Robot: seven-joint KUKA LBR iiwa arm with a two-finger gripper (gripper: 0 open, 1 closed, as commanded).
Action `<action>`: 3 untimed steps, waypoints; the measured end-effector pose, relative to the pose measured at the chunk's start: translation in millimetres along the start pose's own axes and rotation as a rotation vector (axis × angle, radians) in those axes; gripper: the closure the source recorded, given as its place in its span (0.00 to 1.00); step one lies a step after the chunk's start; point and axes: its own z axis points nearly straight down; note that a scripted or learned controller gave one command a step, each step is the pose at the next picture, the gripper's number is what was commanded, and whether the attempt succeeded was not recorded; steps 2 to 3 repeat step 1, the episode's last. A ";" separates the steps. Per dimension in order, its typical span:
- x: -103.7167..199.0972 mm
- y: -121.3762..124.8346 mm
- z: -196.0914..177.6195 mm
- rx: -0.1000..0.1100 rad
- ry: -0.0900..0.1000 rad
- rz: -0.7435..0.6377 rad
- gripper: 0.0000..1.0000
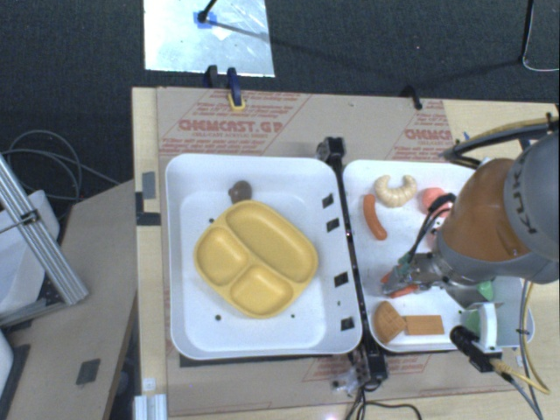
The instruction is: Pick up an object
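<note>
Hovering low in the right bin, the claw sits right over a small orange-red thing, perhaps a toy carrot, though too much of it is covered for me to say. From where I stand the metal tips are a dark tangle against it, so I cannot tell whether they are spread, closed, or have anything between them.

Taking the claw as my marker: the orange-red piece lies directly beneath and just below it, and it looks like the natural target. Further below sit a round tan biscuit and a flat tan slab, touching one another near the bin's bottom edge. Up and slightly left of the claw lies a red sausage, well apart; above that curls a pale croissant shape, with a pinkish-red lump to its right, half hidden by the grey and orange arm. Far to the claw's left, past the divider, the left bin carries a yellow sectioned plate and a small brown object just above the plate.

To do this well, I'd judge the tips should straddle the orange-red piece across its narrow width and settle right to the bin floor before squeezing. A shallow, rounded item could squirt out sideways, so a slow close and a straight vertical lift seem wise, keeping clear of the biscuit nearby.
</note>
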 end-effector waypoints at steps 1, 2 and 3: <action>50.7 28.2 -94.4 -0.007 0.002 -0.009 1.00; 50.7 28.2 -94.4 -0.007 0.002 -0.009 1.00; 50.7 28.2 -94.4 -0.007 0.002 -0.009 1.00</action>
